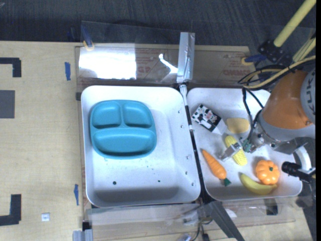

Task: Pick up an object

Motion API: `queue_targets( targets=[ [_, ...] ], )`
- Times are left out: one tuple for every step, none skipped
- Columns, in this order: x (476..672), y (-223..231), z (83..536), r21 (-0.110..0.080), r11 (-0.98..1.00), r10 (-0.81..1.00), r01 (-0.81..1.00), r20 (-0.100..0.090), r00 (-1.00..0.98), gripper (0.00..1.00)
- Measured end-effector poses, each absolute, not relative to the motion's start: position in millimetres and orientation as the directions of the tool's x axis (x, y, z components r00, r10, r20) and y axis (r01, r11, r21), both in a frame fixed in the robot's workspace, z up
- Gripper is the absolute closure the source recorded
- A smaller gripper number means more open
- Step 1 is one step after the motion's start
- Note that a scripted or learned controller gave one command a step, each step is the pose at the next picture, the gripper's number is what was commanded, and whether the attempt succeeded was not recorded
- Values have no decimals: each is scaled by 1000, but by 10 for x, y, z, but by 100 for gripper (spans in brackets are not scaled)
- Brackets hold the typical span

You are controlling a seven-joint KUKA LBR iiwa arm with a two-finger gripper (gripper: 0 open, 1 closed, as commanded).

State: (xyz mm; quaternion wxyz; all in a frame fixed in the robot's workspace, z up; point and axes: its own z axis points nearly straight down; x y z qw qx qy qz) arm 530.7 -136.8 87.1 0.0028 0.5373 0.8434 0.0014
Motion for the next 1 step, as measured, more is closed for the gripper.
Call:
queue_targets(
  targets=[
    [5329,-1370,991,12,422,907,907,-8,-422,100]
  ],
)
